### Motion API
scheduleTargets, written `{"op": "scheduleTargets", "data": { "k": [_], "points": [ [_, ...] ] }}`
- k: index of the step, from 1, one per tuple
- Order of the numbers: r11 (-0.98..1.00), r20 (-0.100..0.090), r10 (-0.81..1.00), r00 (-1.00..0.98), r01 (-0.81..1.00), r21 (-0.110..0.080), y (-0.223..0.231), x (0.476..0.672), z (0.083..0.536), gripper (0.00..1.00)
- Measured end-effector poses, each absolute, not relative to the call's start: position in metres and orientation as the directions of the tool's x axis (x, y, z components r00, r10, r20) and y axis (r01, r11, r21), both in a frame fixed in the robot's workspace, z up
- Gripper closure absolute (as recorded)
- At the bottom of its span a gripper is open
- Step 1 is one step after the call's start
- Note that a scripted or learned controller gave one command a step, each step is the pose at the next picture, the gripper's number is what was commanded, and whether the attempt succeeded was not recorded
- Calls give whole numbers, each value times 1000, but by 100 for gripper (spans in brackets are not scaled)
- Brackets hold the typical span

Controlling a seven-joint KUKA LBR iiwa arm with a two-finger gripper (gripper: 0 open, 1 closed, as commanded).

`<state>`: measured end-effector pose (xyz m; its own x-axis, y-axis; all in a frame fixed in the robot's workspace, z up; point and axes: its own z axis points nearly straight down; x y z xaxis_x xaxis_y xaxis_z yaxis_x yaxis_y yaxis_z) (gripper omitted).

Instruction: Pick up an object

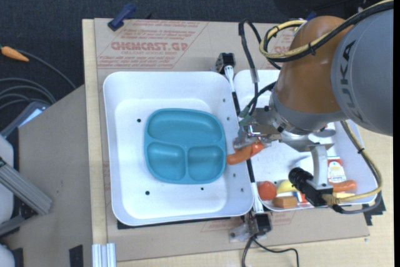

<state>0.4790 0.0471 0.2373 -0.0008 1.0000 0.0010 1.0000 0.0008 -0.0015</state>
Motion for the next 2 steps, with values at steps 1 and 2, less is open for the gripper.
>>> {"op": "scheduleTargets", "data": {
  "k": [1,2],
  "points": [
    [1,0,1000,-1,1000,-1,92,479,253,100],
    [0,0,1000,0,1000,0,81,551,248,100]
  ]
}}
